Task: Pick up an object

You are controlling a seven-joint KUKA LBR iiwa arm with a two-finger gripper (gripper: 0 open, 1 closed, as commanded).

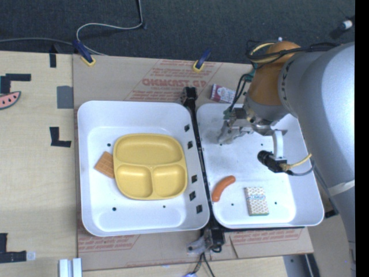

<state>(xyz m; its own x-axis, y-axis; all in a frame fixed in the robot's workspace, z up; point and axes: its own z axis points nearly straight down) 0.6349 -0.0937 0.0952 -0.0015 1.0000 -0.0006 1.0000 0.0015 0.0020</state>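
The claw (pixel 226 136), whose grip state cannot be told, hovers above the right bin (pixel 300 212), well up from the orange sausage (pixel 223 187) lying near its left wall, probably light, smooth and best pinched across its middle.

A yellow plate (pixel 151 166) and a light brown cracker (pixel 104 165) sit in one white bin (pixel 92 126), while the other white bin (pixel 300 206) has an orange sausage (pixel 223 187) and a small dotted box (pixel 256 201).
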